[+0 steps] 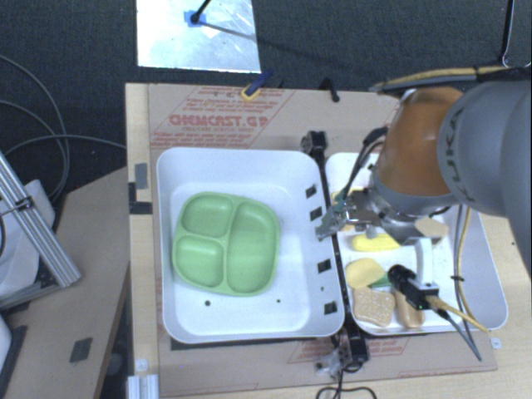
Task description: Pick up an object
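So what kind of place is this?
Likely a robotics lab: a grey arm over the right bin, a left bin beside it, loose cables and a metal frame at the left.

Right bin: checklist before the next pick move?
1. Targets present in the right bin: ok. A yellow piece, a pale round piece and a tan speckled block lie there, close together.
2. Arm over the right bin: ok.
3. Pincer clear of the bin walls: likely not ok. It sits at the divider between the bins.
4. Anything held in the pincer: cannot tell, the wrist hides it.
5. Green divided plate out of the way: ok. It lies flat in the left bin, apart from the arm.
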Robot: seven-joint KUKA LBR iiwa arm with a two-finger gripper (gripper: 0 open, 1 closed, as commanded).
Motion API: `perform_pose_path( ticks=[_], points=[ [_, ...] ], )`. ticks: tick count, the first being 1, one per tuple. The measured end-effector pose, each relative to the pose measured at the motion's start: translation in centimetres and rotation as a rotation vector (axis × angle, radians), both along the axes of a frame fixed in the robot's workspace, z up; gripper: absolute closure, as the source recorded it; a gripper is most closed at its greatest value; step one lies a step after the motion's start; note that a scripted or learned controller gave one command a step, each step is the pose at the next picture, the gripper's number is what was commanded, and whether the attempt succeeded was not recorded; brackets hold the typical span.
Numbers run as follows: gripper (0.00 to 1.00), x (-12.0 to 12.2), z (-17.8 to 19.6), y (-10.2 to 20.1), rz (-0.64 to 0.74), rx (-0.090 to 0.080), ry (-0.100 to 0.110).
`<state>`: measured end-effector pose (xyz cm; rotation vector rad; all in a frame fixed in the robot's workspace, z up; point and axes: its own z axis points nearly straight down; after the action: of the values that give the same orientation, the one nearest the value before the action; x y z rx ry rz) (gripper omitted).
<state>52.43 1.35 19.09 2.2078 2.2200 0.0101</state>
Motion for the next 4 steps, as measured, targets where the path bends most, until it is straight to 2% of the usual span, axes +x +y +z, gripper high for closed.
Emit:
perform_pose_path(
  ticks=[1, 2, 3, 4],
  points=[
    [1.0, 0.0, 0.5, 0.0, 0.0, 0.004, 0.006],
    [1.0, -2.5, 27.5, 4.8, 0.004, 0.008, -0.01],
    [1.0, -3.9, 11.7, 8.2, -0.002, 0.002, 0.023],
    [1.0, -3.4, 33.9, 7.5, -0.001, 0.008, -0.01]
  ],
)
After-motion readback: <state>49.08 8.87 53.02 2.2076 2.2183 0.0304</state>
